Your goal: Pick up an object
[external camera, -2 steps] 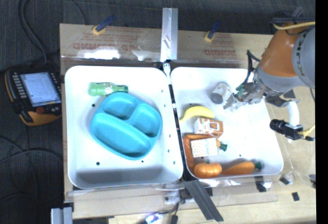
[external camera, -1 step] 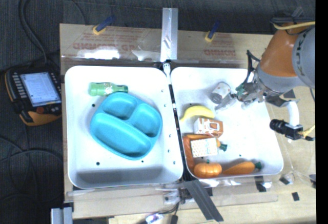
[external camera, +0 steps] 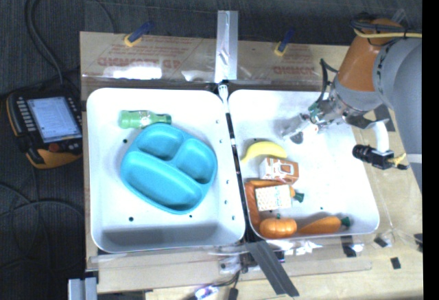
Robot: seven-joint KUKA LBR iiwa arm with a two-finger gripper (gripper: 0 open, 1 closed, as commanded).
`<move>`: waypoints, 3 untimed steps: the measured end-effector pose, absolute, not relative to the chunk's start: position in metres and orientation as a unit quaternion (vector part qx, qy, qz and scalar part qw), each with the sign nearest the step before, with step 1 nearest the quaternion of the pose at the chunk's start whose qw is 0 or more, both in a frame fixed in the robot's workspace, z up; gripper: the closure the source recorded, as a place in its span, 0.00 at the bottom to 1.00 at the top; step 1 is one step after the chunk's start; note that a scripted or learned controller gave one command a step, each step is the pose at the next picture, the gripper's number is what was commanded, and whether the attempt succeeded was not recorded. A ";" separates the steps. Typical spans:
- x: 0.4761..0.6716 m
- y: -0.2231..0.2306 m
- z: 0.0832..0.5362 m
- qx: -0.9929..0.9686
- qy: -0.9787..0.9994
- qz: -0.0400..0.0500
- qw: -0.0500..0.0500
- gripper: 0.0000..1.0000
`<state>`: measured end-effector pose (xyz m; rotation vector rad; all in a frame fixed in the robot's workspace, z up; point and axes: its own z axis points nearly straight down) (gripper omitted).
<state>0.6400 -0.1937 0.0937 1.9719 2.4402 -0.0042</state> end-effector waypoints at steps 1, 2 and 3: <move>0.641 -0.193 0.105 0.628 0.778 -0.002 0.004 1.00; 0.653 -0.175 0.096 0.603 0.798 0.001 0.012 1.00; 0.654 -0.212 0.095 0.745 0.667 0.008 0.001 1.00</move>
